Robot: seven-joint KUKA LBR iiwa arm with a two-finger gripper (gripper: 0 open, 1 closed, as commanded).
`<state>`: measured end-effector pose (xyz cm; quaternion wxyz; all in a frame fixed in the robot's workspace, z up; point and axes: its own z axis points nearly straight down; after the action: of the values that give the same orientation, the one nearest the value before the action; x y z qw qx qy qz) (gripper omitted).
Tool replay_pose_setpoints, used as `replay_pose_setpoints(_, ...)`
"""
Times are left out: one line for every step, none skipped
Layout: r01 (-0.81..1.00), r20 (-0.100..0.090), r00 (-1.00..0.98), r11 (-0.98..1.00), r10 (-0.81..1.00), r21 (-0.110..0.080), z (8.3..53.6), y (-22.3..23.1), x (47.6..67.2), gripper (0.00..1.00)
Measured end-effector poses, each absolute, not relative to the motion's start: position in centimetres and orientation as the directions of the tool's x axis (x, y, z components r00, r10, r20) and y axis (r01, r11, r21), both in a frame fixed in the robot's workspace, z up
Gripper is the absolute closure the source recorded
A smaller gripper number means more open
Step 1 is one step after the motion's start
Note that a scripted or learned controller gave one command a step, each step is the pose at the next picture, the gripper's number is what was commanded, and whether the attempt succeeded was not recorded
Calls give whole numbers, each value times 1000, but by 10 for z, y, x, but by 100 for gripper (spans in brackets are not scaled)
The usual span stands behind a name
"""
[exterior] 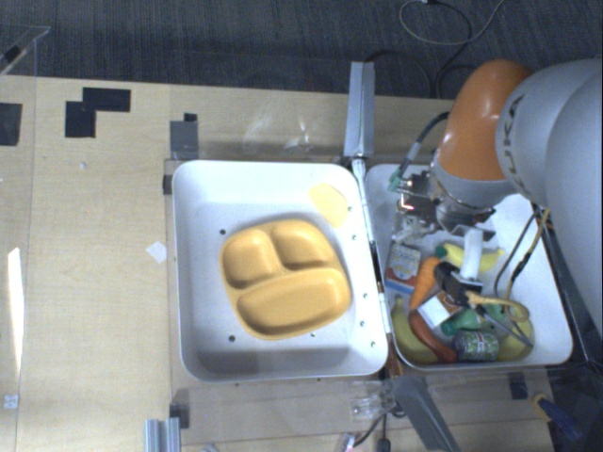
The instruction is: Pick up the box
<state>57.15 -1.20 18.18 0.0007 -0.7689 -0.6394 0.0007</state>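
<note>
Box point(403, 260) lies at the right bin's point(562, 347) left wall, beside a carrot point(425, 282) and bananas point(415, 332); the hand point(415, 217) hovers above, grip state unclear. Crowding risks a snagged neighbour or missed grasp.

Bench point(94, 281): pale wood-look board — matt, smooth.
Left bin point(188, 347): white plastic, smooth, faint sheen.
Right bin point(556, 332): white plastic, same finish.
Tray point(283, 276): yellow plastic, moulded in compartments, satin gloss.
Arm point(565, 149): grey casing, smooth, semi-matt; orange band point(480, 121) glossy.
Rail point(358, 111): bare metal, brushed grey.
Box point(404, 257): printed card — details too small to tell.
Can point(479, 345): metal, shiny.
Floor point(188, 17): dark carpet-like weave, rough, matt.
Cable point(438, 17): thin, smooth sheathing.
</note>
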Motion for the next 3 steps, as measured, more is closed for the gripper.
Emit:
replay_pose_setpoints(963, -1, 271, -271, 963, -4, 97, -95, 571, 100)
replay_pose_setpoints(961, -6, 275, -275, 961, -2, 98, -99, 570, 0)
replay_pose_setpoints(971, -6, 238, -238, 971, 11, 88, -90, 622, 0)
